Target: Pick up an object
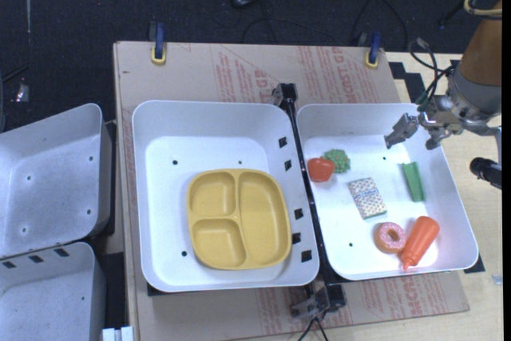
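The right bin holds several small items: a red tomato touching a green broccoli piece, a patterned flat packet, a green stick, a pink donut and an orange carrot leaning against it. My gripper hovers over the bin's far right part, just above and beyond the green stick. Its fingers are spread open with nothing between them.
The left bin bears a yellow divided plate. A black divider runs between the two bins. Two more white trays lie off the bench to the left. Clamps hold the board's far edge.
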You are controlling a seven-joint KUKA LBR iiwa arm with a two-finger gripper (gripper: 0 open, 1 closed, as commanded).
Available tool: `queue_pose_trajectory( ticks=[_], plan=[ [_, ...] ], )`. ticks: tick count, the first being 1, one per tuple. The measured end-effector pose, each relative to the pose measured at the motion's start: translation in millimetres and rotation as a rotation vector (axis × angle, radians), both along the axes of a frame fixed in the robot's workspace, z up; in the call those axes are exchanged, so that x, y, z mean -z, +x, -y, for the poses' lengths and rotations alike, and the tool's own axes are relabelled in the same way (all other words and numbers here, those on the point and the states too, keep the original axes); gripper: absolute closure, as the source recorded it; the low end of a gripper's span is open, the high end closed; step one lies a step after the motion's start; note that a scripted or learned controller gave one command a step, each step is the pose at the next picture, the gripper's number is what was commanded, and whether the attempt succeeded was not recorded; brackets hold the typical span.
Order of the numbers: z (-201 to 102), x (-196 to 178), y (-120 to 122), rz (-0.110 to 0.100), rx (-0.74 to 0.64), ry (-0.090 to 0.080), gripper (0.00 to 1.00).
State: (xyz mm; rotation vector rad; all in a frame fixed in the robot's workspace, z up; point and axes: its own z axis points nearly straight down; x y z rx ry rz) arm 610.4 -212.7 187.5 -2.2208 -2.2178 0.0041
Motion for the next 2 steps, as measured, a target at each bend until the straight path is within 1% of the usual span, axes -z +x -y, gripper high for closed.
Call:
queue_pose_trajectory(
  ticks=[1, 2],
  plan=[
    [-7, 62, -4, -0.001, -0.001, 0.001, 0.00],
    [-6, 48, -2, 0.007, -0.002, -0.002, 1.00]
  ],
)
